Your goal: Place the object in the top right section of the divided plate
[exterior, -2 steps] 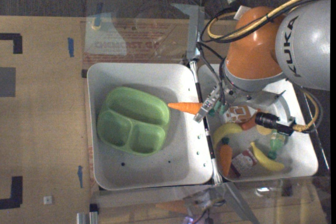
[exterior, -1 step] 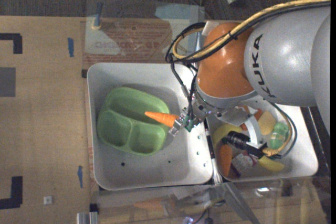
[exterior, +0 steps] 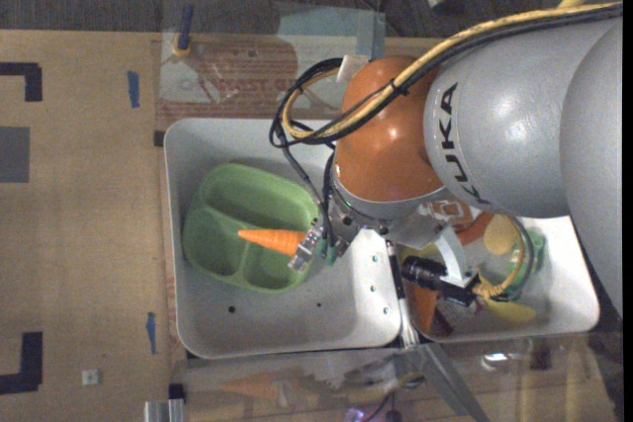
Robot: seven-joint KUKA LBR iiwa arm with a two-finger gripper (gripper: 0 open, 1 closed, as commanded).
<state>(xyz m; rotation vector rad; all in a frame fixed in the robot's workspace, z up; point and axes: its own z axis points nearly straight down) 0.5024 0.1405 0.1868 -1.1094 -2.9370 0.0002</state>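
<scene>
Where the grey arm (exterior: pixel 514 114) ends below its orange band (exterior: pixel 386 138), the tool (exterior: pixel 309 250) hangs over the right edge of the green divided plate (exterior: pixel 223 242), and its fingers pinch the thick end of an orange carrot (exterior: pixel 269 238). The carrot lies nearly level, its pointed tip aimed left over the middle of the plate, above the ridge between the sections; whether it touches the plate cannot be told. The plate sits in the left half of the left white bin (exterior: pixel 297 326), tilted a little, with its larger section toward the far side. Black and yellow cables (exterior: pixel 297 119) loop from the wrist over the far rim of that bin. Just right of the tool, the right white bin (exterior: pixel 574 301) holds a clutter of small things, among them a yellow piece (exterior: pixel 509 311) and a green ring-like shape (exterior: pixel 534 252), partly hidden by the arm. Both bins rest on the light wooden table (exterior: pixel 79 212), which bears blue tape marks (exterior: pixel 133 89) and black corner marks (exterior: pixel 25 79) at left.
</scene>
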